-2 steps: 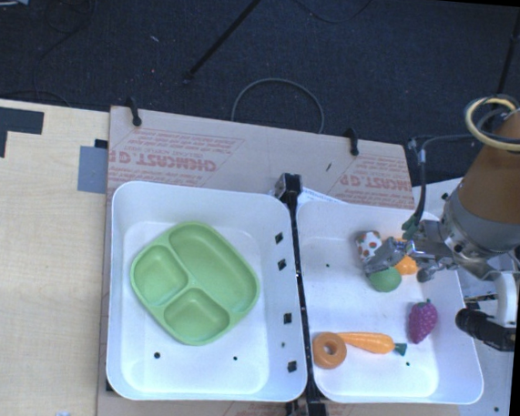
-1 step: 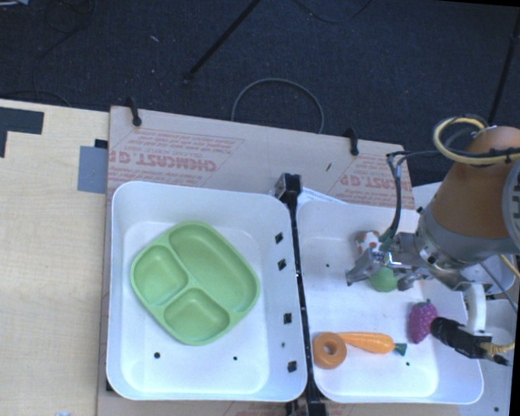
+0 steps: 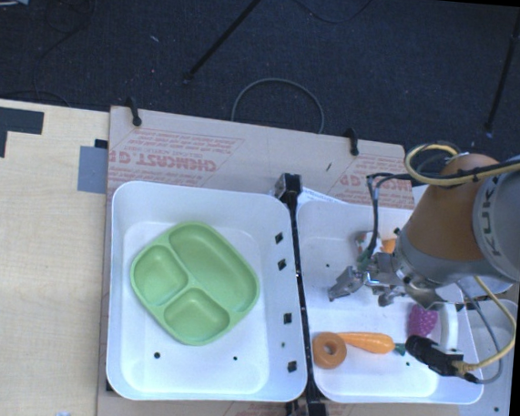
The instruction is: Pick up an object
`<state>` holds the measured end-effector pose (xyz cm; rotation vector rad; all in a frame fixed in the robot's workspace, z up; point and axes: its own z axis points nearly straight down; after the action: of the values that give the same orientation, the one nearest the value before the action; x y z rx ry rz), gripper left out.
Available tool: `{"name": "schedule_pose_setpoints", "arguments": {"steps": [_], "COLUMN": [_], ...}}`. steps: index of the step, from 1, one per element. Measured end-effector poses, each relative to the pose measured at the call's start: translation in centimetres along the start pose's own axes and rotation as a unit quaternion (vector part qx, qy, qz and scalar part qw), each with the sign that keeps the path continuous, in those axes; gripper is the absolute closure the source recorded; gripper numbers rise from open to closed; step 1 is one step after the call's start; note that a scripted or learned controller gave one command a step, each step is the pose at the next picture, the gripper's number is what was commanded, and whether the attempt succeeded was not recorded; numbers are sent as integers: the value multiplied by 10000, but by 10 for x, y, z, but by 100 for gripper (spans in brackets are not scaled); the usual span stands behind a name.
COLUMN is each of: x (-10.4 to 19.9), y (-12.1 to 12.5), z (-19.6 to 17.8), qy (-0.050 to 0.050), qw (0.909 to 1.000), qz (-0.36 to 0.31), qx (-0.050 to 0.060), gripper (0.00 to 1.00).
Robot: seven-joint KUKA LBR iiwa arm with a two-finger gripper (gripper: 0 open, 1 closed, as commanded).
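The arm is reaching in from the right over the right bin (image 3: 315, 254). Its gripper (image 3: 352, 283) is hanging with fingers spread apart, pinching nothing, over bare white floor near the middle wall. An orange carrot (image 3: 368, 342) and an orange ring (image 3: 329, 350) are lying near the front edge. A green plate (image 3: 195, 281) is sitting in the left bin (image 3: 121, 363). Red letters on the cardboard (image 3: 169, 159) are too blurry to read.

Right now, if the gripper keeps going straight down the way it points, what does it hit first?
Probably bare floor of the right bin. The gripper points down over open white, above the orange ring and carrot. Depth is unclear.
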<state>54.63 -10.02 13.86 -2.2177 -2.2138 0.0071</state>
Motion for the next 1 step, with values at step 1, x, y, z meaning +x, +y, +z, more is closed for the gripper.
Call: {"name": "schedule_pose_setpoints", "arguments": {"steps": [1], "x": [1], "y": [0], "z": [53], "qy": [-8], "qw": [10000], "qz": [0], "qx": [-24], "gripper": [0]}}
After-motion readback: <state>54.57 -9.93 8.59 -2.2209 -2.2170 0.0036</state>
